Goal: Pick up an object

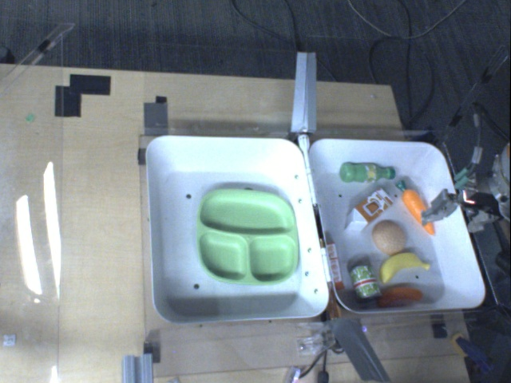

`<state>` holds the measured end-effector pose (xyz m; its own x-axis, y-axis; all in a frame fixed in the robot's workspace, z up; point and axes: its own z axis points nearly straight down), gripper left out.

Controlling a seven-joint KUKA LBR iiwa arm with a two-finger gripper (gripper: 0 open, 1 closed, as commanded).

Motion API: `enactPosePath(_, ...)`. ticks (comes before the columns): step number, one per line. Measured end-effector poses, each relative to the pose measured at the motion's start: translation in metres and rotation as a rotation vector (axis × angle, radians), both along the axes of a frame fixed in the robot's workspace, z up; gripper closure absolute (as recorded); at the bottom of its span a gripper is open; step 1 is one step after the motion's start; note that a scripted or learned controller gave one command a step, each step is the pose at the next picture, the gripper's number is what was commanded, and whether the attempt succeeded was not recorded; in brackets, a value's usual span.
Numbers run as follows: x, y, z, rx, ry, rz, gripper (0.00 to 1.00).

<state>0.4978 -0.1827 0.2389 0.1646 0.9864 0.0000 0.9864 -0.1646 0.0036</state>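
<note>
Jaws sitting right at the carrot, right edge of the right bin

The gripper [441, 207] is hanging just right of the carrot [416, 210], which is lying against the right bin [459, 290] wall, long axis slanting top-left to bottom-right. Can't tell if the jaws are spread or closed, too blurry. The carrot's looking smooth, orange and tapered, with the round bun [389, 236] sitting just to its lower left.
</note>
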Motion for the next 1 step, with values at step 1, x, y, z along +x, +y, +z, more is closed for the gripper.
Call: enactPosePath(1, 0.0664, -0.0018, -0.1488, -0.001, -0.002, 0.126, 0.0)
